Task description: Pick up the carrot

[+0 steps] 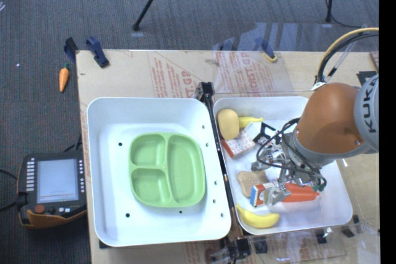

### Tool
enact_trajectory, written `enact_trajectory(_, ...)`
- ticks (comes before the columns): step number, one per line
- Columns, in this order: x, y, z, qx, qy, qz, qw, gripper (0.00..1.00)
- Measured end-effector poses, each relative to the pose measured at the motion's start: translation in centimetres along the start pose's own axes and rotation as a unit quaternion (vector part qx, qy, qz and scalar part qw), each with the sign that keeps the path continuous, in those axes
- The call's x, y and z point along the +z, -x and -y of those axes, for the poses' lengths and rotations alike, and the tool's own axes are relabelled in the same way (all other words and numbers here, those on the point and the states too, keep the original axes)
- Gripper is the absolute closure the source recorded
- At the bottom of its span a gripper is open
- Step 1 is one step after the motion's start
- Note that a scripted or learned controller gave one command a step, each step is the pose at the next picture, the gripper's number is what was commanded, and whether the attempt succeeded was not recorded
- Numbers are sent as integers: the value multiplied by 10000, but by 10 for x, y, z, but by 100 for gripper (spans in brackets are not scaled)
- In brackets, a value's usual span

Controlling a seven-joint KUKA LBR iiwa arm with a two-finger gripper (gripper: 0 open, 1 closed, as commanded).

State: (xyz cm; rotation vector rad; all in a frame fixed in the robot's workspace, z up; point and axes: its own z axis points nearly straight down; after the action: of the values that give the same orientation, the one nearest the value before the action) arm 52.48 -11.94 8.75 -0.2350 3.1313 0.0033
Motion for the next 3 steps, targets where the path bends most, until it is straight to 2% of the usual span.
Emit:
enact_trajectory(1, -1, 96, -17, -140, 3, 29, 9999, 0)
enact_trajectory(2, 0, 66, -13, -1657, 4, 0, 9862, 0)
enact_trajectory(3, -26, -21, 11, -467, -1, -4, 9989, 0)
